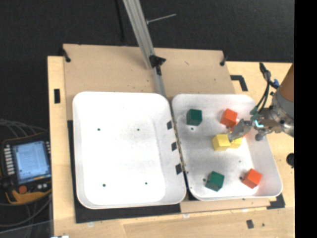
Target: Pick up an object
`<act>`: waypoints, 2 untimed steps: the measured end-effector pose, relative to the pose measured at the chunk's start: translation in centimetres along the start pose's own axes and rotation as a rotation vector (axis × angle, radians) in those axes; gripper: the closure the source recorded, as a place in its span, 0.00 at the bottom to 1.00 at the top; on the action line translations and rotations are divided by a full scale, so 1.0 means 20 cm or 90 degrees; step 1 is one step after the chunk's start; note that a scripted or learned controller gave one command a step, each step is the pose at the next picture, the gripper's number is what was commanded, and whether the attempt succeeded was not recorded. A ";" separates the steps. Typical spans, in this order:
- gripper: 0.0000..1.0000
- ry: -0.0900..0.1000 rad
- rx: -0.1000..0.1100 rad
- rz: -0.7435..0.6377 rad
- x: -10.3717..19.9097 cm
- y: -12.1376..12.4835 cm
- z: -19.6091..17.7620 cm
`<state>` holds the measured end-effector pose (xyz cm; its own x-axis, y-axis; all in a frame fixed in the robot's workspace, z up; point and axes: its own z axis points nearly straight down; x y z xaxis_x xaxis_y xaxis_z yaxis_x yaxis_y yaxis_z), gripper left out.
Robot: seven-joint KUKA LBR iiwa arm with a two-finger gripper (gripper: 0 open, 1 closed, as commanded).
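From where I stood, the task was not finished, but it looked well started. The arm reached in from the right, and its pincer (237, 131) was low over the right bin (262, 182), just at the yellow block (222, 142). The grey fingers (241, 128) pointed down and to the left, and their tips seemed to touch the upper right side of that block or to stand just beside it. I could not tell whether the pincer was released or clenched, because the fingers were too small and blurred together. The yellow block sat on the floor of the bin, near its middle, so I judged that nothing was lifted yet.

The other things lay untouched in the same bin: an orange block (229, 117) just above the pincer, a green block (194, 116) toward the upper left, a second green block (215, 180) near the lower edge, and a second orange block (252, 178) in the lower right corner. The left bin (84, 148) on the counter (59, 83) had no part in this.

What remained, as I judged it, was to close firmly on the yellow block and to raise it clear of the bin. The near orange block might be pushed during this.
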<state>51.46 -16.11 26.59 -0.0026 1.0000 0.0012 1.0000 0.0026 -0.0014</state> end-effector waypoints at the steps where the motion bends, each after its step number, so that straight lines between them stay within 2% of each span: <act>1: 0.00 -0.001 -0.002 0.001 0.00 0.00 -0.01; 2: 0.00 -0.002 0.000 0.003 0.00 -0.01 0.20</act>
<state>51.24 -16.13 22.63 0.0017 1.0000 -0.0012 1.0000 -0.0017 -0.0011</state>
